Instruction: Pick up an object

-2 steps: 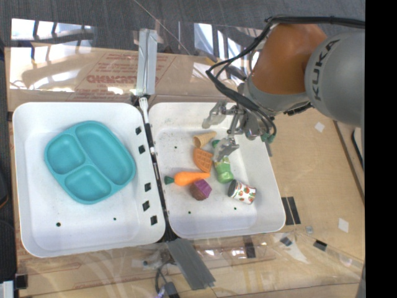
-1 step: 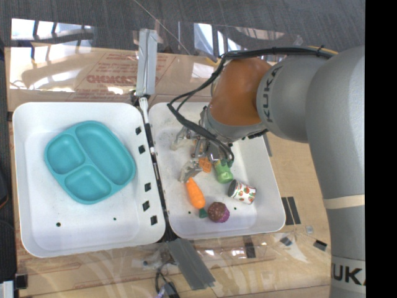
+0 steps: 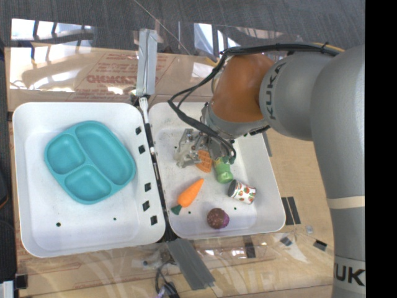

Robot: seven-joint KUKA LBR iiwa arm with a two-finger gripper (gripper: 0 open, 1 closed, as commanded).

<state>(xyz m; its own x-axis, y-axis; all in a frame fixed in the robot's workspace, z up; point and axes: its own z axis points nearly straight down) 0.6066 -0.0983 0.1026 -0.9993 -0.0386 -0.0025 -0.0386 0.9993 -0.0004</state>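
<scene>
My gripper (image 3: 193, 152) reaches down into the right bin (image 3: 267, 203), its metal fingers low over a small orange waffle-patterned piece (image 3: 205, 162). Whether that piece sits between the fingers cannot be made out. A green object (image 3: 223, 169) lies just right of it. An orange carrot (image 3: 189, 194) lies below, pointing up and right. A small patterned cup (image 3: 243, 192) lies on its side further right. A dark purple round fruit (image 3: 217, 218) rests near the bin's front edge.
The left bin (image 3: 37, 228) holds a teal plate (image 3: 90, 161) with three compartments. A metal post (image 3: 146, 64) rises at the divider between the bins. The arm's grey and orange body covers the right bin's upper right.
</scene>
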